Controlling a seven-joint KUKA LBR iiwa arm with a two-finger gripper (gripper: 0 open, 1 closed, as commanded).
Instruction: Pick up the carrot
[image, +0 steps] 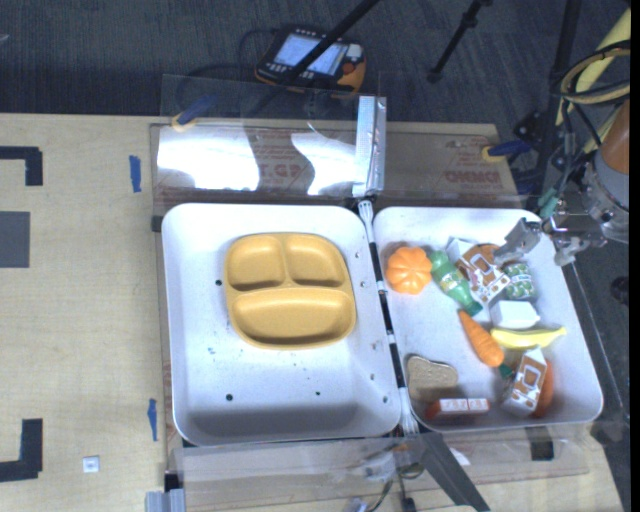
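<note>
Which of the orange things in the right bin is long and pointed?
The carrot, lying mid-bin beside the banana. The pumpkin is round and squat.

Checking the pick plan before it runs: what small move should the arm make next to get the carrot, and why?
Probably shift the hand toward the camera and left, over the carrot. The hand sits at the right bin's far corner, while the carrot lies mid-bin beside the banana.
</note>
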